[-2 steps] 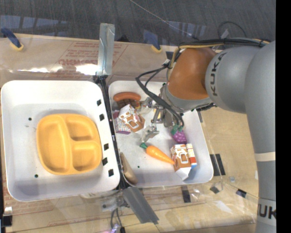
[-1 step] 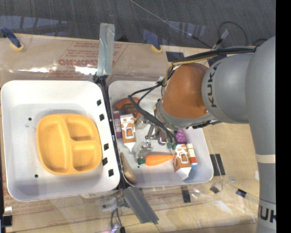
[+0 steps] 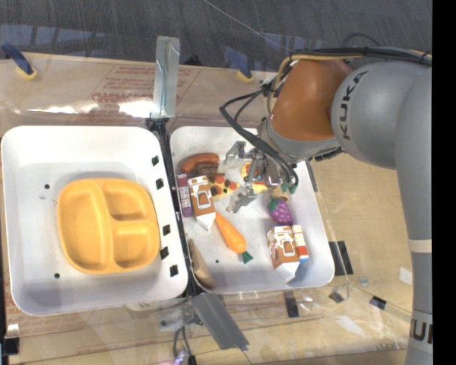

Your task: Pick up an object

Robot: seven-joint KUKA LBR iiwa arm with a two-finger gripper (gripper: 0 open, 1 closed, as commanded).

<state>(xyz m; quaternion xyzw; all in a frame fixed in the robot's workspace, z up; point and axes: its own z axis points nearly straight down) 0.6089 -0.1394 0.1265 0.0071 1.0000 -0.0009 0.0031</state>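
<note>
My gripper (image 3: 239, 178) hangs low over the middle of the right bin (image 3: 319, 258), its two metal fingers spread open. One fingertip (image 3: 235, 156) sits near a brown sausage-like toy (image 3: 201, 162); the other points toward the bin floor just right of a small milk carton (image 3: 201, 197). Small red and dark pieces (image 3: 228, 182) lie between the fingers, not gripped. An orange carrot (image 3: 232, 234) lies below the gripper. Purple grapes (image 3: 281, 212) and a second carton (image 3: 287, 247) lie to the lower right.
The left bin (image 3: 23, 158) holds a yellow divided tray (image 3: 106, 223). A brown object (image 3: 200, 268) rests against the right bin's lower left wall. The grey arm with its orange band (image 3: 308, 101) covers the right bin's upper right corner.
</note>
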